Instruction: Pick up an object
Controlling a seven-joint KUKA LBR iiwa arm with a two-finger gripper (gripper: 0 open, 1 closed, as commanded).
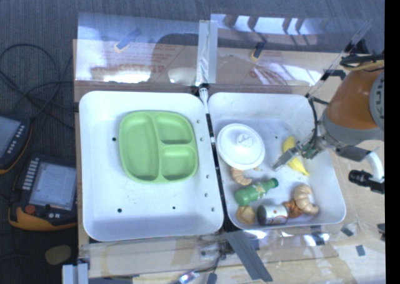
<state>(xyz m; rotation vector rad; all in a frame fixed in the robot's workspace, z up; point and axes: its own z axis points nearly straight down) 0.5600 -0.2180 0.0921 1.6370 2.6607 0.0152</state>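
While my pincer (292,156) hangs spread over the right bin (325,211), gripping nothing, the yellow banana (291,149) lies just beside it, its long axis slanting from upper left to lower right. Nearby sit a white lidded bowl (242,145), a green bottle (255,191) and a croissant (302,199). Left bin (94,207) bears a green plate (157,146).

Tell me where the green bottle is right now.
The green bottle lies on its side in the right bin, just below the white lidded bowl and above the can.
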